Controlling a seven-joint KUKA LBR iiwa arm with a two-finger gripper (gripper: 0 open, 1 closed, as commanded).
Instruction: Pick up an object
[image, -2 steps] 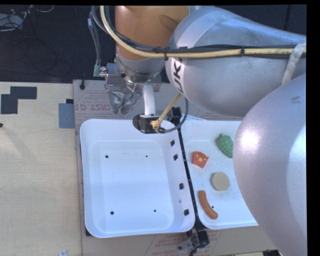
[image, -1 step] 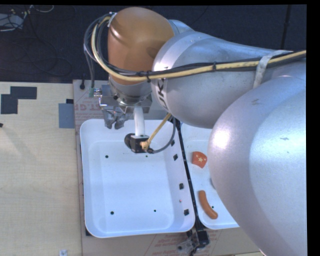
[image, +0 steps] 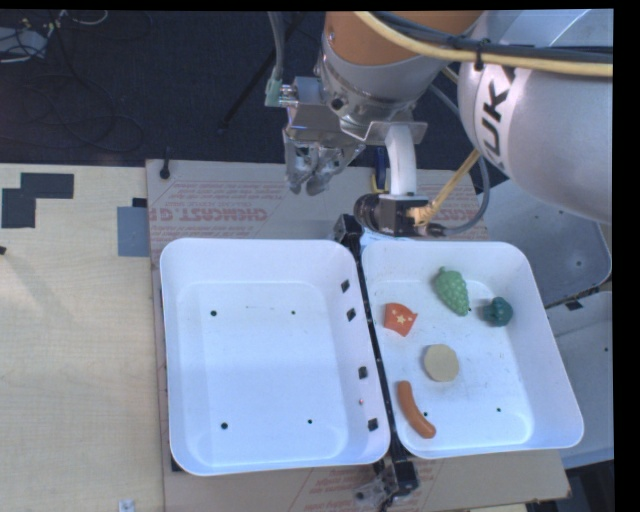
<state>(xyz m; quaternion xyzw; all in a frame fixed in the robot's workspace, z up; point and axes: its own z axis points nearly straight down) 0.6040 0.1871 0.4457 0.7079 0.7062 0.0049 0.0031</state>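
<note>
My gripper (image: 315, 178) hangs high above the back edge of the bench, behind the far rim of the left bin (image: 190, 350), and holds nothing that I can see. The right bin (image: 540, 400) holds a red wedge with a yellow star (image: 400, 319), a green bunch of grapes (image: 451, 290), a dark green broccoli piece (image: 497, 312), a round tan disc (image: 440, 363) and an orange sausage (image: 415, 410). All of them lie well below and to the right of the gripper.
The two bins meet at a black clipped seam (image: 360, 340) in the middle. Brown cardboard (image: 220, 205) lies under the bins, and a pale board with dark patches (image: 70, 330) lies to the left. Cables trail across the dark floor at the back.
</note>
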